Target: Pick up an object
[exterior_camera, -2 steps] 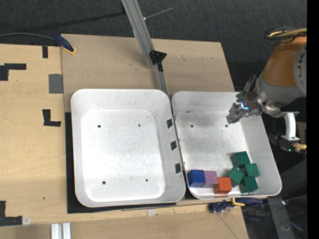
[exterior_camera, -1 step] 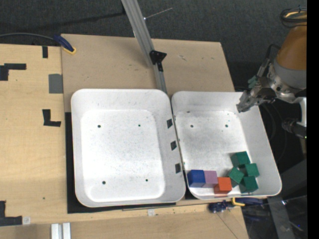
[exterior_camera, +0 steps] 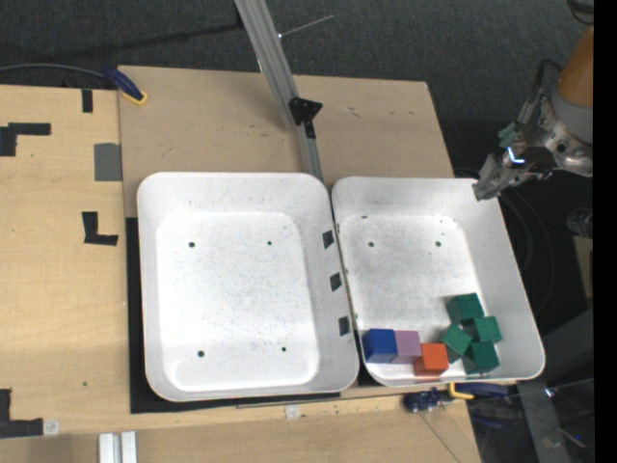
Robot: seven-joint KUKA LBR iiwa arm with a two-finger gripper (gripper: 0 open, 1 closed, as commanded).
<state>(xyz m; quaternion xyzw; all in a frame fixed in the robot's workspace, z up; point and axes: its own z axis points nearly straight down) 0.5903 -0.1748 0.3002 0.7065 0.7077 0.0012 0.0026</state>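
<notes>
Plywood worktop (exterior_camera: 241, 114), pale and scuffed, carries two shallow white bins side by side on a dark mat. Black tape marks and a grey patch dot the lighter board (exterior_camera: 48, 258) to the left, and a blue-and-yellow clamp (exterior_camera: 125, 83) sits at its far edge. A slanted metal rail (exterior_camera: 275, 61) crosses the far side and ends between the bins. Beyond the worktop the floor is dark carpet.

The left bin (exterior_camera: 231, 278) shows only speckled white. The right bin (exterior_camera: 434, 258) holds all the blocks, huddled in its near right corner: a blue block (exterior_camera: 380, 344), a purple block (exterior_camera: 408, 344) touching it, an orange block (exterior_camera: 433, 357) just beside that, and a cluster of green blocks (exterior_camera: 472, 331) stacked against the wall.

The arm (exterior_camera: 578, 85) reaches in from the right, its tool (exterior_camera: 501, 172) hanging over the right bin's far right corner, well apart from the blocks. Whether the tool is apart or together I cannot tell from here; nothing is visibly gripped.
</notes>
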